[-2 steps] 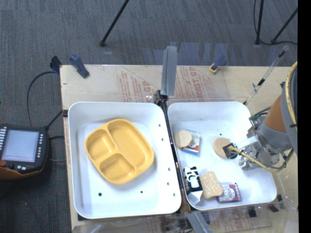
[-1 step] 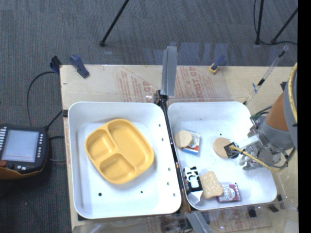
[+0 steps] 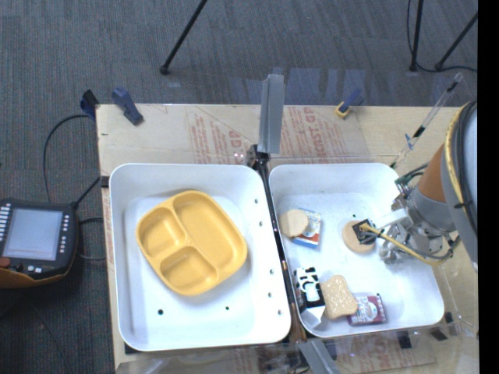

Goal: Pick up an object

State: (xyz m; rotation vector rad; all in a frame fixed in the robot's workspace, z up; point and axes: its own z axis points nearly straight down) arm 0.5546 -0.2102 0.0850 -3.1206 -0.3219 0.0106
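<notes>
where grey carpet surrounds plywood bench, end effector hangs over right bin; finger state unclear.

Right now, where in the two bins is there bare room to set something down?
The right bin's far strip, above the round cookie, is bare; so are the left bin's margins around the yellow tray. It's crowded along the right bin's near edge and beside the gripper.
</notes>
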